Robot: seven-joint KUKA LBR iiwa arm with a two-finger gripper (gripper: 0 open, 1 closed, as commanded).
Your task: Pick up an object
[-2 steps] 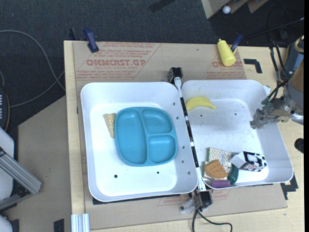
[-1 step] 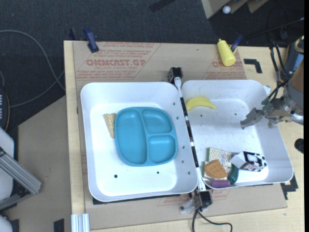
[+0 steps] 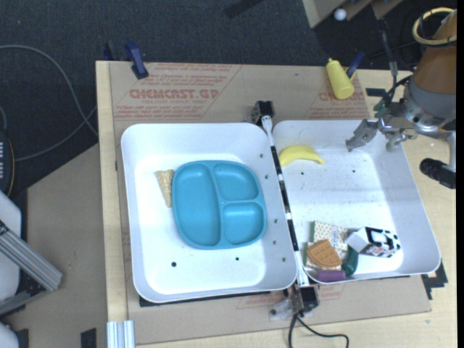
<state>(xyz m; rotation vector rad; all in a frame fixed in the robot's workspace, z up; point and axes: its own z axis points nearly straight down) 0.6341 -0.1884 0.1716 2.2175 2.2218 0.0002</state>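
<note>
A yellow banana (image 3: 299, 155) lies in the right bin (image 3: 395, 194) near its back left corner. Several small things cluster in that bin's front left corner: a brown biscuit-like piece (image 3: 323, 253), a purple item (image 3: 328, 275), a dark green item (image 3: 350, 262), a patterned packet (image 3: 328, 232) and a black-and-white item (image 3: 379, 242). My gripper (image 3: 375, 134) hangs over the right bin's back right edge, open, with nothing between its fingers. It is well to the right of the banana.
The left bin (image 3: 145, 252) holds a blue divided plate (image 3: 219, 203) with a tan cracker (image 3: 165, 185) beside its left edge. A yellow bottle-like object (image 3: 338, 79) and a blue clamp (image 3: 135, 59) rest on the cardboard bench behind the bins.
</note>
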